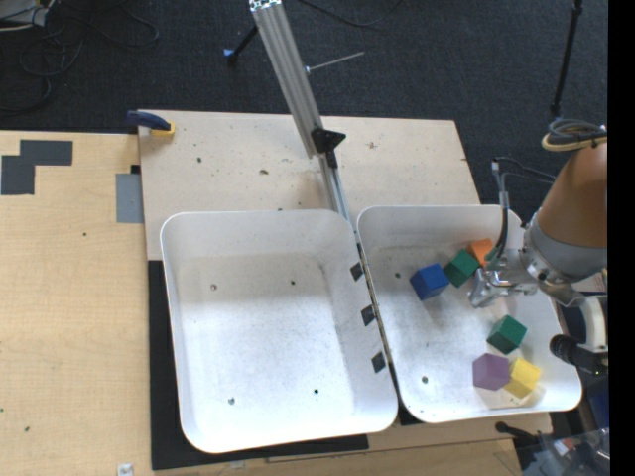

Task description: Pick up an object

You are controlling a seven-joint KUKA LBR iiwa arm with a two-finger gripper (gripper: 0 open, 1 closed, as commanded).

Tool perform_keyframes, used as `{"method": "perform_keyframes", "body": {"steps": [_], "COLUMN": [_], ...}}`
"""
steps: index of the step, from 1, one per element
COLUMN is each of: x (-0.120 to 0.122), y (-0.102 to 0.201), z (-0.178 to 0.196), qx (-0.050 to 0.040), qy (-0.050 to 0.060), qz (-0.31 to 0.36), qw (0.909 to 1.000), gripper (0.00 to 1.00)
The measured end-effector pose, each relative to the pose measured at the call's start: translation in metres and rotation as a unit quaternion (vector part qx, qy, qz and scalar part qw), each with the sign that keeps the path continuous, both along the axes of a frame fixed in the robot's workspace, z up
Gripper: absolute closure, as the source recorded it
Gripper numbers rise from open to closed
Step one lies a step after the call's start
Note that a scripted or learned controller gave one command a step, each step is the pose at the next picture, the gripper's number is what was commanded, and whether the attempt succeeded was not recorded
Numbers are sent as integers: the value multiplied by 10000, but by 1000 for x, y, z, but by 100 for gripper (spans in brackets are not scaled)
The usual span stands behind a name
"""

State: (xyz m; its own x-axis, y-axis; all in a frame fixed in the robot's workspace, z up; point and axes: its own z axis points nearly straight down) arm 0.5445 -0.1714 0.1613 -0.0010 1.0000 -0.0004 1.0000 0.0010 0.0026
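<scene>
The right bin (417, 385) holds several small blocks. A blue cube (429, 281) lies near its middle, with a green block (460, 267) and an orange block (481, 251) just behind it to the right. Nearer the front sit a dark green cube (507, 333), a purple block (490, 371) and a yellow block (523, 376). My gripper (486, 291) hangs low over the bin, right of the blue cube and just in front of the green block. I see nothing between its fingers.
The left bin (198, 266) adjoins the right one, with black clips (366, 314) along the shared wall. A slanted aluminium rail (295, 82) rises behind the bins. The grey and orange arm (575, 216) fills the right edge.
</scene>
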Motion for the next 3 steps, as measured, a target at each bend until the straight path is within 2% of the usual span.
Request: {"method": "perform_keyframes", "body": {"steps": [2, 3], "x": [-5, 6], "y": [-3, 44], "z": [78, 85], "qx": [0, 12], "qy": [6, 14], "qz": [1, 17], "qw": [10000, 10000], "gripper": [100, 100]}}
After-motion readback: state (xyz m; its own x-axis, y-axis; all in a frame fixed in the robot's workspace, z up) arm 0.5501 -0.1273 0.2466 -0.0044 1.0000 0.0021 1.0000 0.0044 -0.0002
